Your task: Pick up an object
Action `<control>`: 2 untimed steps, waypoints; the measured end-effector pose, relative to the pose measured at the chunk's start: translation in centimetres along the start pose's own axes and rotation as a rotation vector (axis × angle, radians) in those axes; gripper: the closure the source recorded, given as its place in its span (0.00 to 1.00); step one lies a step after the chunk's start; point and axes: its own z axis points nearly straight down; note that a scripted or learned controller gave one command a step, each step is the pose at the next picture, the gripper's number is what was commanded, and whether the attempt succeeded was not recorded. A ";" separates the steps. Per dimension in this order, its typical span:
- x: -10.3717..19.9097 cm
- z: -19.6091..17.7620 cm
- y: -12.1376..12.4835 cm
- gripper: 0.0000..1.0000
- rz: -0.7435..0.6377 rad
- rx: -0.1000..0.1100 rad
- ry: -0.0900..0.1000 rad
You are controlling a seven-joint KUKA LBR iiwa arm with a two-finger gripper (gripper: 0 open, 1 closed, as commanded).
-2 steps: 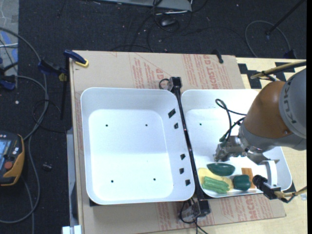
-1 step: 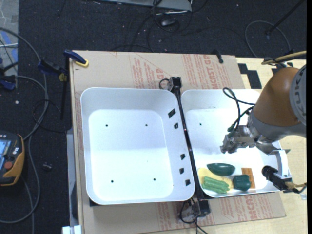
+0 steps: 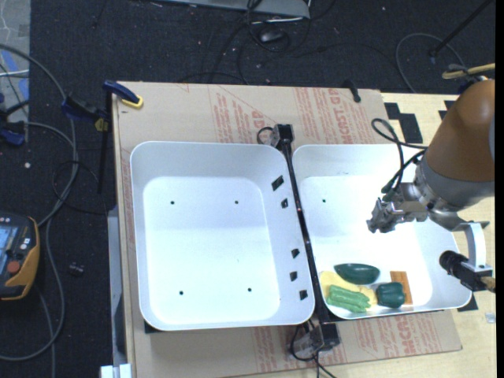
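Writing: I read red print on the cardboard sheet (image 3: 236, 105) under the bins, upside down from my seat; it looks like a repeated brand word, but I cannot make out the letters.
Cardboard sheet: one, the largest thing I see, covering the bench top beneath both bins.
Bins: two white bins, touching along a dark centre seam. The left bin (image 3: 153, 235) sits at 9 o'clock of the seam, the right bin (image 3: 339, 172) at 3 o'clock.
Arm: one grey arm (image 3: 465, 160) with its orange band enters from 3 o'clock and hangs over the right bin.
Gripper: I see the gripper (image 3: 383, 217) over the middle of the right bin, above bare floor. Nothing is between its fingers; how far apart they stand I cannot tell.
Objects: four, clustered at 6 o'clock of the gripper in the right bin's near corner, apart from it. A dark green oval piece (image 3: 357, 273), a light green ridged piece (image 3: 347, 298) on a yellow patch, a teal block (image 3: 390, 294), and an orange block (image 3: 401, 279) touching the teal one.
Surroundings: a blue and yellow clamp (image 3: 124, 94) at the sheet's 11 o'clock corner; loose cables (image 3: 47, 172) on the dark floor at 9 o'clock.
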 end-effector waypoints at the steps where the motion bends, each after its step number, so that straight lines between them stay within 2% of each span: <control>1: 0.0 -0.7 0.0 1.00 0.000 0.004 0.000; 2: 4.7 -1.9 1.4 1.00 -0.004 0.003 0.001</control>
